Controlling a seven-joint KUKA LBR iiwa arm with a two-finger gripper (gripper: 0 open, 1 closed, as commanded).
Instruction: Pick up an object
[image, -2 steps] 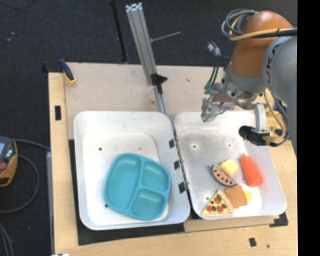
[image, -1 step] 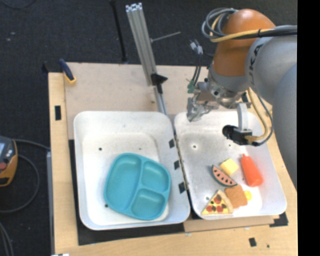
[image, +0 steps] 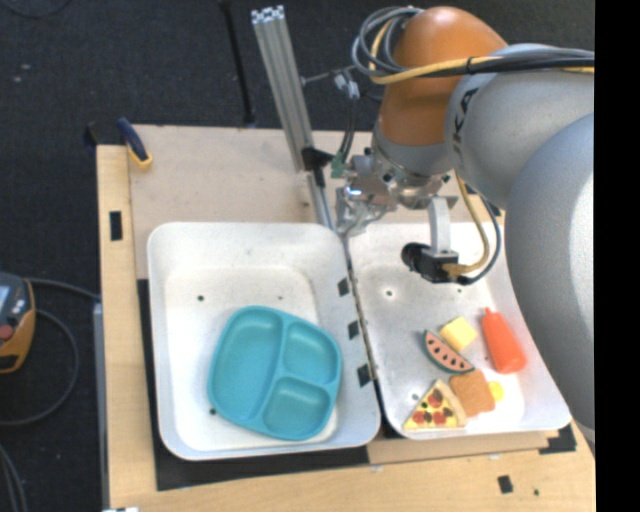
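Observation:
My gripper (image: 352, 213) hangs over the far left corner of the right bin (image: 398, 300), close to the wall shared by the two bins. It has nothing visibly in it. The toy foods lie at the near right of that bin, well away from the gripper: a watermelon slice (image: 446, 351), a yellow block (image: 459, 331), an orange carrot-like piece (image: 503, 341), a brown toast piece (image: 472, 393) and a pizza slice (image: 437, 409). A teal divided plate (image: 275, 372) rests in the left bin (image: 190, 280).
A slanted aluminium post (image: 290, 100) rises behind the bins, just left of the gripper. A black cable end (image: 430, 262) dangles from the arm over the right bin. A blue-and-yellow clamp (image: 135, 142) sits at the bench's far left corner.

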